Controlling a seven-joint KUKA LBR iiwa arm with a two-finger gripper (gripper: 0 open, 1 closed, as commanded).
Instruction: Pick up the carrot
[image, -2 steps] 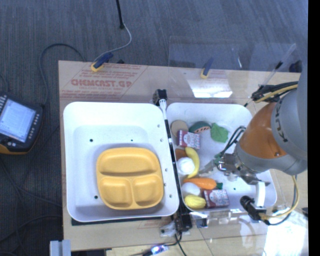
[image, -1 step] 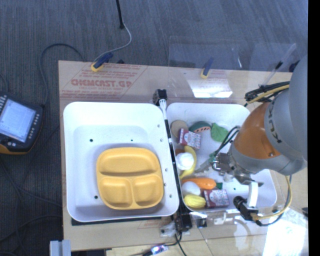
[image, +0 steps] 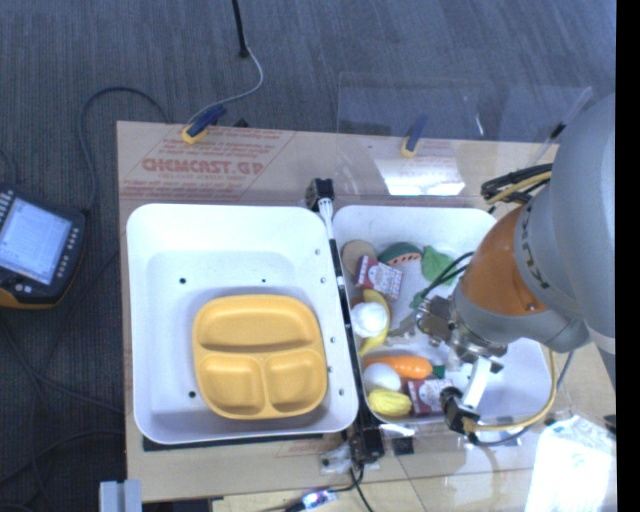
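— Bright in here, isn't it? The light falls from above, flat and even; both white bins (image: 150, 240) are nearly washed out.

— Yes, and see the glare on the clear plastic sheet (image: 425, 175) at the back: a white patch hides the cardboard print beneath.

— Shadows stay soft. A thin grey one lies under the yellow tray (image: 260, 355), a fainter one inside the left bin's rim.

— The picture is a bit grainy. The arm (image: 580, 230) at the right looks soft, out of focus, and the small toys in the right bin smear together.

— The handheld screen (image: 35, 245) on the floor glows pale blue, its text unreadable.
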